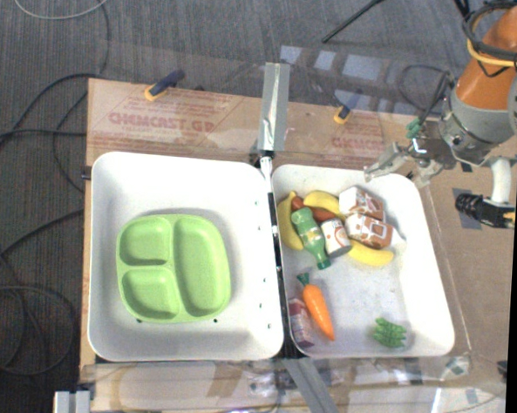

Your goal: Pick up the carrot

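Where the right-hand shallow white bin (429,281) nears its front-left corner, the orange toy carrot with a small green top (318,308) lies on the bin floor, its green end pointing toward the back and its tip toward the front rim. Just beside it on the left, against the bin wall, sits a small reddish-purple item in a clear wrapper (299,322), too blurred to identify. Farther right along the front of the same bin lies a small bunch of dark green leafy toy vegetable (390,333), well apart from the carrot. Toward the back of this bin is a clustered pile: a green plastic bottle (310,236) lying tilted, yellow toy bananas (322,201) curving around it, and small white-and-red printed cartons (363,216) resting together on the right of the pile. The left-hand white bin (112,175) holds a lime-green plastic plate with three compartments (174,267). Both bins rest on a brown cardboard sheet (176,122) covering the bench. The two-finger gripper (401,163) hovers over the back rim of the right bin, well apart from the carrot, its metal fingers spread open with nothing between them, below the grey arm with its orange band (492,76).
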Robot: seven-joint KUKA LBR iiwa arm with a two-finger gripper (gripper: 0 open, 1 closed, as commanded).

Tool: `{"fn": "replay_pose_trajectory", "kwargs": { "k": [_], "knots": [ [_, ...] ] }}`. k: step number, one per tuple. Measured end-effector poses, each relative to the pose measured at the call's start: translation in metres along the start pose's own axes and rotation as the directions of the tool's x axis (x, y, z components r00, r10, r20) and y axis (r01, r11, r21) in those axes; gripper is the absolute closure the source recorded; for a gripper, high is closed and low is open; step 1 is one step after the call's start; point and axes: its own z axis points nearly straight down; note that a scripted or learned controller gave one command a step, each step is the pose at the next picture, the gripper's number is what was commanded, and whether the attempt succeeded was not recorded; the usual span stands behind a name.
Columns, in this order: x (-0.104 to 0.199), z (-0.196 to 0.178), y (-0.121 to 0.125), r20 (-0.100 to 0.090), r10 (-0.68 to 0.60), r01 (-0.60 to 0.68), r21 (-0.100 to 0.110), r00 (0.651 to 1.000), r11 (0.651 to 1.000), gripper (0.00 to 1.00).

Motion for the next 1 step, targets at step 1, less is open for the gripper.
{"fn": "replay_pose_trajectory", "kwargs": {
  "k": [1],
  "knots": [
    [0.0569, 0.1091, -0.0549, 0.001, 0.033, -0.033, 0.002, 0.999, 0.999, 0.0]
  ]
}}
